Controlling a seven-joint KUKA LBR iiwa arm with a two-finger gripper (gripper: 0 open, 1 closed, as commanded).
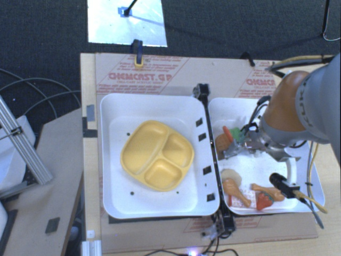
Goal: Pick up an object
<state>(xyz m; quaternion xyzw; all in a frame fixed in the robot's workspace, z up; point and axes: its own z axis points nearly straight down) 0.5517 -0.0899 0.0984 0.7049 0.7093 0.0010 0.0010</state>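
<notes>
My gripper (233, 149) reaches into the left part of the right bin (248, 108), low over the floor. Right beside it, on its far left side, lie an orange carrot with a green top (229, 133) and a brown piece (220, 142); I cannot tell whether it touches them. Nearer the front of that bin are a cream round piece (230, 174), a tan drumstick (235, 189), an orange stick-like piece (264, 189) and a red strawberry-like piece (265, 201).
The left bin (114, 143) holds a yellow tray with three compartments (157, 154). A black-clipped divider (205, 137) separates the bins. The arm's grey and orange wrist (290, 111) hangs over the right bin's right half.
</notes>
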